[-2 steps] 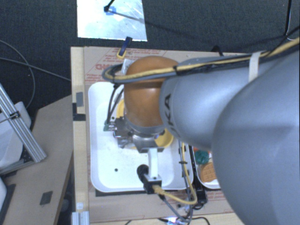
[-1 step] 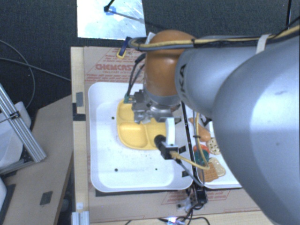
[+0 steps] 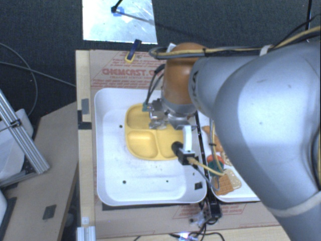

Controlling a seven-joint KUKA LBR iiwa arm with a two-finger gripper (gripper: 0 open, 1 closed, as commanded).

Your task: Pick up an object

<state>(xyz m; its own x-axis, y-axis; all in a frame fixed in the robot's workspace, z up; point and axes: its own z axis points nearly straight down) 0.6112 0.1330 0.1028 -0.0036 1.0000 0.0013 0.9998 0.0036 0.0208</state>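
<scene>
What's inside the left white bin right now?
A yellow plastic divided tray lies in the left white bin. The arm's orange band and wrist cover the tray's right part, hiding whatever is beneath.

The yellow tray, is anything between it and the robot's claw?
Nothing visible stands between them. The gripper hangs right over the yellow divided tray in the left bin, at the tray's upper right part. The wrist hides the spot underneath.

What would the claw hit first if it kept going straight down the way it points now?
Most likely the yellow divided plate in the left white bin: the claw sits directly over the plate's upper edge. The gap between them is hard to judge from this slanted view.
</scene>
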